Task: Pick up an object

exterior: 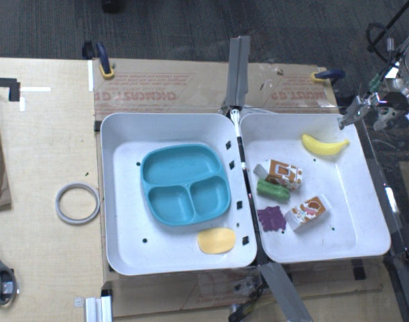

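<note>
Yellow banana [324,145] lies near back wall of right bin [372,200], apart from other items. You bring gripper [355,111] down over its middle, straddle across curve. Whether gripper is open or closed, cannot tell.

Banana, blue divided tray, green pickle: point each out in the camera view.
banana [324,145]: camera view, middle of its curved body, right bin.
blue divided tray [182,164]: camera view, floor of its large upper compartment, left bin.
green pickle [273,191]: camera view, middle of its length, right bin.
</note>
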Robot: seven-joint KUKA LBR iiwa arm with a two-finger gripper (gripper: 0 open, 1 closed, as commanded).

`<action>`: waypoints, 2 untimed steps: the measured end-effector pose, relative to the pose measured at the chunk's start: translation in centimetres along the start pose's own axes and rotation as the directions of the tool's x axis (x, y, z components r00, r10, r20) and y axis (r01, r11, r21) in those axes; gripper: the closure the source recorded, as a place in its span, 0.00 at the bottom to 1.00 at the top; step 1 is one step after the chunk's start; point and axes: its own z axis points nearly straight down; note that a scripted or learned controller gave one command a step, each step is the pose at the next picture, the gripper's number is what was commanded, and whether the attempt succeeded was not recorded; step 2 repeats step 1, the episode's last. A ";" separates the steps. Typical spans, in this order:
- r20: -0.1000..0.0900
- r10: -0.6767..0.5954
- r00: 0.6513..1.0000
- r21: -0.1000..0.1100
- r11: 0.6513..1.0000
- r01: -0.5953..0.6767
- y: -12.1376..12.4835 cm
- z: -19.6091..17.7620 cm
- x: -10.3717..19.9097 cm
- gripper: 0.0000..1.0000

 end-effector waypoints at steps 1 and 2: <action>0.000 0.197 0.980 0.000 0.980 -0.197 3.1 11.9 0.1 0.00; 0.000 0.197 0.980 0.000 0.980 -0.197 3.1 11.9 0.1 0.00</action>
